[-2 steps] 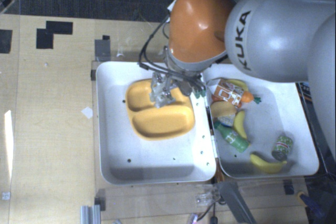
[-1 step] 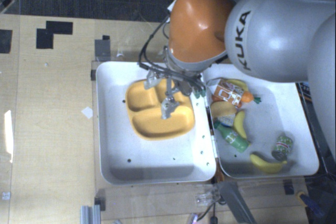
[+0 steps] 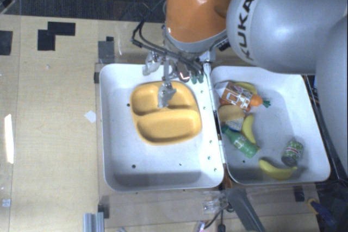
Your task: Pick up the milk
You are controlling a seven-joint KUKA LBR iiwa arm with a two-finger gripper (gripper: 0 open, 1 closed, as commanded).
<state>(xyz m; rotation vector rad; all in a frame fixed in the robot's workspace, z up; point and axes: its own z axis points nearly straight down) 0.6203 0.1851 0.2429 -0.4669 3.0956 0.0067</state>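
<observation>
The grey arm (image 3: 283, 13) reached in over the two white bins, its gripper (image 3: 166, 94) poised above the yellow divided tray (image 3: 166, 117) in the left bin (image 3: 117, 133) — whether the pincer was released or clenched could not be told from above. The milk carton (image 3: 237, 96), brown and white, lay in the right bin (image 3: 312, 117) near its upper left corner, well apart from the gripper. Around it sat a carrot (image 3: 258, 100), two bananas (image 3: 249, 129) — one lower, near the front edge (image 3: 277, 169) — a green bottle (image 3: 240, 143) and a small can (image 3: 292, 152).
</observation>
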